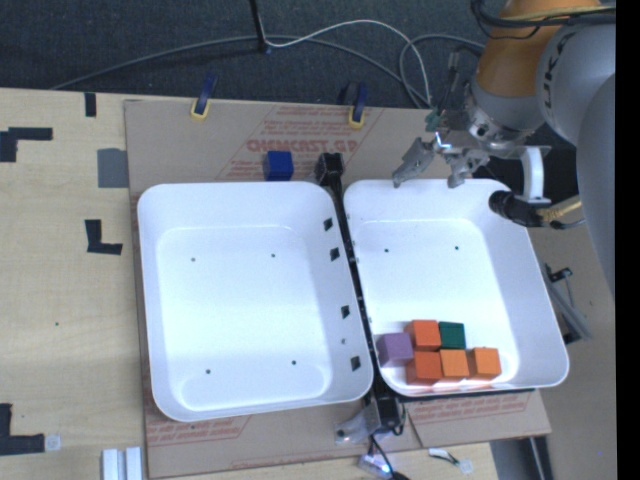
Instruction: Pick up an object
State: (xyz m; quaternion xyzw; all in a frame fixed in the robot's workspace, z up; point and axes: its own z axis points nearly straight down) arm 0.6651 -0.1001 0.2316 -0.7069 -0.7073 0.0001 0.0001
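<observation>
Gripper (432,172) hangs over the far rim of the right bin (520,268), fingers spread apart, nothing between them. Fingertips point down and toward the left bin (160,268). Wrist with orange band above it sits at upper right; grey arm body runs down the right side.

Blocks cluster in the right bin's near corner: purple block (394,346), orange blocks (440,358), green block (452,333), well apart from the gripper. Blue block (279,164) lies on cardboard beyond the left bin.
</observation>
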